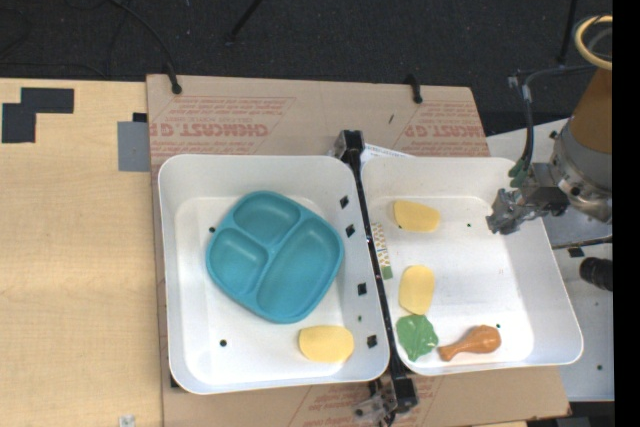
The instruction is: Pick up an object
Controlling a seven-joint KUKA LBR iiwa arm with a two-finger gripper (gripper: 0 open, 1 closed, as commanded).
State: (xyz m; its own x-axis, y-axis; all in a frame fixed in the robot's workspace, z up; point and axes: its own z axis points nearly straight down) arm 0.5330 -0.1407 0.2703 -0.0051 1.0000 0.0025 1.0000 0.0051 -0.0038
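Note:
In the right bin [540,265] lie two yellow pieces, one near the back [416,216] and one near the divider [417,288], a green leafy piece [417,336] and an orange drumstick [472,343]. The left bin [180,215] holds a teal divided plate [274,255] and a yellow piece [325,343] at its front. My gripper [512,211] hangs over the right bin's far right side, well clear of the objects, with nothing seen between its fingers.
A black divider clip [368,255] runs between the two bins. Cardboard [300,120] lies under the bins, and a wooden bench [70,265] extends to the left. Cables hang at the right beside the arm [595,145].

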